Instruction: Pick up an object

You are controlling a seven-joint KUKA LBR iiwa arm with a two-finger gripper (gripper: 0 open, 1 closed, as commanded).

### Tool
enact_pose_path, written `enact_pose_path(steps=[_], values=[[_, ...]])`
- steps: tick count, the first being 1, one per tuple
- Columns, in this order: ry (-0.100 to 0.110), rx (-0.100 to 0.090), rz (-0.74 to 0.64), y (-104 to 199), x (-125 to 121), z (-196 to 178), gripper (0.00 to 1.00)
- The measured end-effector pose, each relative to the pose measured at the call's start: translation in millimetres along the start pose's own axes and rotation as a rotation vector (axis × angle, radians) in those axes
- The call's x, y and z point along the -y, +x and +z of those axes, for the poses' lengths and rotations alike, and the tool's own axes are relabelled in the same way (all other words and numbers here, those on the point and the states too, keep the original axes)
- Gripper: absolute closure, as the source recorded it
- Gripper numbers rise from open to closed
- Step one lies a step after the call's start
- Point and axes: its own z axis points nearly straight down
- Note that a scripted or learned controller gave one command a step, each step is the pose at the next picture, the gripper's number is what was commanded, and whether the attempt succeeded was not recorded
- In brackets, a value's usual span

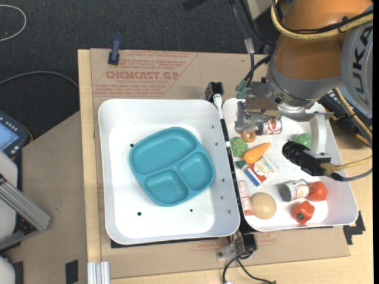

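My gripper (247,126) hangs low over the far left part of the right bin (343,209). A small orange-brown thing (249,137) lies just below it, and a red-and-white can (273,126) lies right beside it. In front of the gripper are a green broccoli piece (238,146) and an orange carrot (256,153). Further forward lie a red, white and blue box (262,170), a tan round bun (263,205), a small tin (294,190), and two red vegetables (318,190) (304,212). A green item (303,139) lies partly behind the arm.
The left bin (112,158) holds a teal divided plate (171,165). The wall between the two bins (228,152) runs close to the gripper's left. The big grey and orange arm (317,34) covers the far right of the right bin.
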Motion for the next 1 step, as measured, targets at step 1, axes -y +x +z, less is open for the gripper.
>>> enact_pose_path(steps=[1], values=[[0.013,0.003,0.012,-15.9,53.6,28.1,1.00]])
